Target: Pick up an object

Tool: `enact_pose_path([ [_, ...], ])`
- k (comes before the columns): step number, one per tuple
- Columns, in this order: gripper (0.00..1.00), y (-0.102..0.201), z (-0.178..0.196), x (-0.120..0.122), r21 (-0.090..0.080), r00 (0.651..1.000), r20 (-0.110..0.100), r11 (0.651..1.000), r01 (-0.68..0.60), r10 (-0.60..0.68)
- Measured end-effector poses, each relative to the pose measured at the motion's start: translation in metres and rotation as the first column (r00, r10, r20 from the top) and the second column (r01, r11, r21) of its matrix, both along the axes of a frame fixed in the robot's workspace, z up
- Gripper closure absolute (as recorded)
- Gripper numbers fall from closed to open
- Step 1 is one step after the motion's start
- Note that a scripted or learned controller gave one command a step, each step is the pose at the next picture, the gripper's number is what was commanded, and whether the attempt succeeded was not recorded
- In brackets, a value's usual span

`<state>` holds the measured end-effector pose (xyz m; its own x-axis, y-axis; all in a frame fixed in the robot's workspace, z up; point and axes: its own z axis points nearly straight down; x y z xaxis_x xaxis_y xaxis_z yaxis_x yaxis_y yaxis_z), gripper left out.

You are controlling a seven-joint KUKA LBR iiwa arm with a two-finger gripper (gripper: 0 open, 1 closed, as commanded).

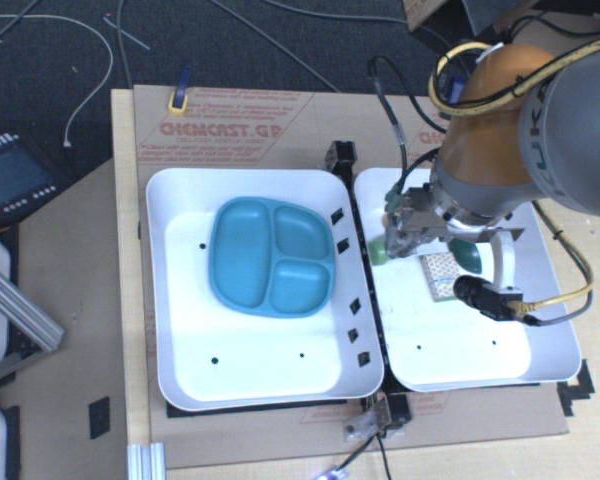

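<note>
Reaching the arm (520,108) down into the right bin (480,353)

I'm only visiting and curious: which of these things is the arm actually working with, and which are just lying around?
Part of the job:
gripper
right bin
green object
patterned card

Just lying about:
blue divided plate
left bin
cables
cardboard sheet

Dark carpet (280,18) strewn with cables (90,28) surrounds the cardboard-topped bench (250,118).
</note>
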<state>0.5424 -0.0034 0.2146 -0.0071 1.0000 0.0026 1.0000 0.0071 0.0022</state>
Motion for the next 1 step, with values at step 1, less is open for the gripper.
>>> enact_pose_path([
  [1,1.00,0.0585,-0.0070,0.0058,0.000,1.000,-0.002,1.000,0.000,0.000],
])
